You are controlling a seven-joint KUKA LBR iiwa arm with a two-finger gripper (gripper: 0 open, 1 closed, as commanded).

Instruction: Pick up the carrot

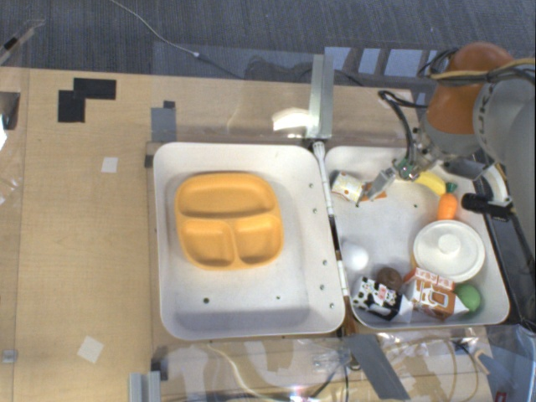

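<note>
The carrot (pixel 448 207) is small and orange with a green top, and it lies near the right wall of the right bin (pixel 394 224). It sits just above a white round bowl (pixel 449 249) and beside a yellow piece (pixel 431 182). My gripper (pixel 374 188) hangs low over the upper left part of the same bin and points down-left toward a white wrapped item (pixel 345 184). It is well left of the carrot and apart from it. The grey arm with its orange band (pixel 465 90) comes in from the upper right.
The left bin (pixel 167 308) holds a yellow divided tray (pixel 228 219). Along the right bin's front lie a white ball (pixel 356 258), a brown lump (pixel 388 276), a black-and-white toy (pixel 377 298), an orange carton (pixel 431 294) and a green piece (pixel 471 298).
</note>
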